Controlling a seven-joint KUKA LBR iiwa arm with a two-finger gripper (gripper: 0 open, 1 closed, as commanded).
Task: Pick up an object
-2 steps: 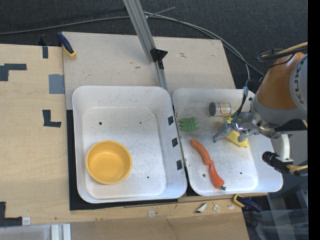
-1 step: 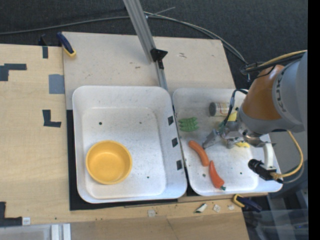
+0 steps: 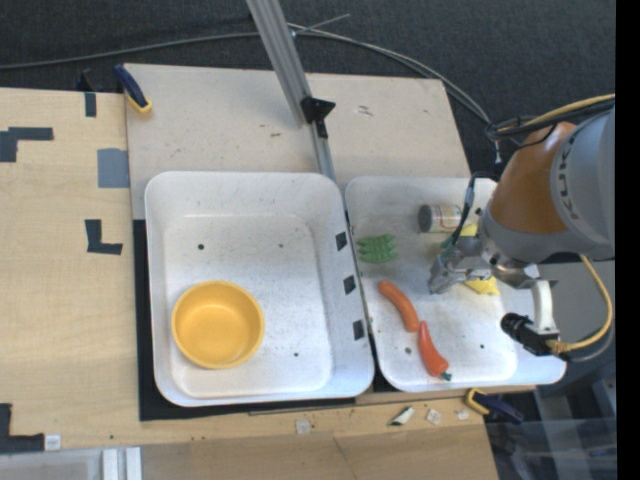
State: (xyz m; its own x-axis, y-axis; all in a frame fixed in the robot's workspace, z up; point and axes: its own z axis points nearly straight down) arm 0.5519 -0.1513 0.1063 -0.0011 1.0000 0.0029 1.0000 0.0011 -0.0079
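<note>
Landmark: right bin (image 3: pixel 500 368). Along its near edge lies an orange carrot (image 3: pixel 432 351), with an orange sausage-like piece (image 3: pixel 399 304) just behind it. Gripper (image 3: pixel 447 271) low over bin's middle, nothing seen between fingers, open or closed: cannot tell. Yellow item (image 3: pixel 483 286) just beside gripper. Green piece (image 3: pixel 377 249) by bin's left wall. Small jar (image 3: pixel 440 216) lying at far side. Yellow bowl (image 3: pixel 218 324) sits in left bin (image 3: pixel 240 198) alongside.

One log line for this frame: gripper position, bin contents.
gripper: low in right bin, beside yellow item | right bin: green object, two carrots, small jar | left bin: yellow bowl
</note>
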